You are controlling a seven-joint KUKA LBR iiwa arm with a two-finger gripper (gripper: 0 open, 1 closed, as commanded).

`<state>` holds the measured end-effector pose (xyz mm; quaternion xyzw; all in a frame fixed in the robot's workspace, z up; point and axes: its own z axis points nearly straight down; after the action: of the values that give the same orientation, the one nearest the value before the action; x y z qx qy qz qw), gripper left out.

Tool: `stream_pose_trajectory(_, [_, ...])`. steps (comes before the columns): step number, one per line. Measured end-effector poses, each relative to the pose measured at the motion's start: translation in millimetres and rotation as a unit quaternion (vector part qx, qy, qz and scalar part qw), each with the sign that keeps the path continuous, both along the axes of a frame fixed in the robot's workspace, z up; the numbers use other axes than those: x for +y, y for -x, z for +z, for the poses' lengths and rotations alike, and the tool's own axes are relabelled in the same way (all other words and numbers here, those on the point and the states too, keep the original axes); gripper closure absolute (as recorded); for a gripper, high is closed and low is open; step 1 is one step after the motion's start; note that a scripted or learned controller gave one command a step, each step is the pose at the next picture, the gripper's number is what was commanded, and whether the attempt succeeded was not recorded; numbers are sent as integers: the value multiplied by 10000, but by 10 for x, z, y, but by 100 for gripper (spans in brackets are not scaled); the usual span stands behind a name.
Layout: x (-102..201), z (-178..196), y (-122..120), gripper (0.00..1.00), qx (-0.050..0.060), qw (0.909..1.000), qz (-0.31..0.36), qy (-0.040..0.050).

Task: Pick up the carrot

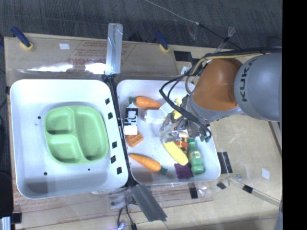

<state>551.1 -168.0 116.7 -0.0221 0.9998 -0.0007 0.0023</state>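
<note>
A pale wooden desk (249,143) on dark carpet bears two white bins: the left bin (24,128) holds a green divided plate (75,134), the right bin (144,87) mixed toys. The gripper (175,128) hangs among clutter mid-bin; whether it is parted or closed, I cannot tell. One carrot (147,102) lies just behind-left of it, another carrot (145,162) near the front wall.

— What can be read here?
— "KUKA", in dark letters running vertically on the grey arm (259,87), at three o'clock, just past its orange band.
— Anything else?
— A small black-and-white package (131,120) in the right bin (211,169), near centre, carries print too small to read. Red print on the cardboard at twelve o'clock is likewise illegible.
</note>
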Motion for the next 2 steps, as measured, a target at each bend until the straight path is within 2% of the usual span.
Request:
stream_pose_trajectory(1, [4, -3, 1, 0, 3, 10000, 4, -1])
stream_pose_trajectory(2, [692, -129, 269, 0, -38, 9975, -703, 17])
